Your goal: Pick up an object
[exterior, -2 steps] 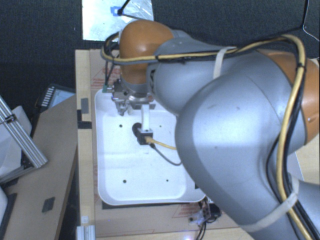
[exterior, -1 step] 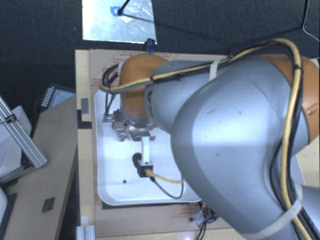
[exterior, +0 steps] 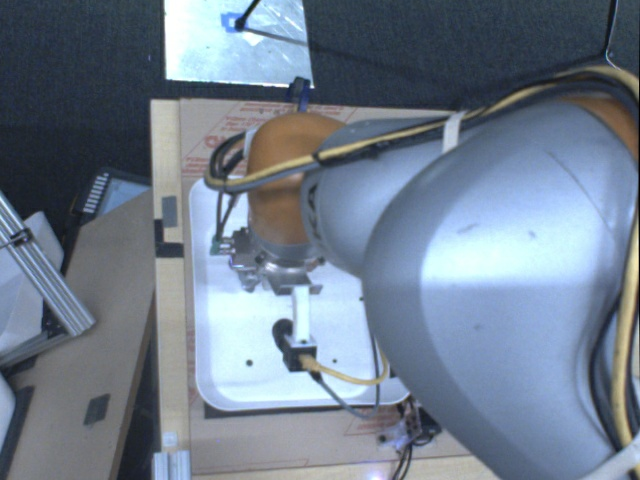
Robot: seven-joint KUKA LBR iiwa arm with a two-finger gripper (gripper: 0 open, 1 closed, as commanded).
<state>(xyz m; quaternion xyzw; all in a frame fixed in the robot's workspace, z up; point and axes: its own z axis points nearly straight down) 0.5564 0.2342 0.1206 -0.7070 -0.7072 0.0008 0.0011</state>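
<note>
The grey arm (exterior: pixel 500 268) reached over the white bin (exterior: pixel 225 368), with its hand (exterior: pixel 283 273) above the bin's middle. I could not tell whether the hand was apart or together. The arm hid any object beneath.

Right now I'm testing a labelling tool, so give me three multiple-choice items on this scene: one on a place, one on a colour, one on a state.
1. The wrist hangs over: A the white bin; B a metal sink; C a wicker basket.
2. The band above the wrist is: A blue; B orange; C green.
3. The white bin: A lies flat, open side up; B is tipped on its side; C is upside down.

Key: 1 A, the wrist stands above the bin's white floor. 2 B, the band is plainly orange. 3 A, the bin's rim and floor both face the camera.
</note>
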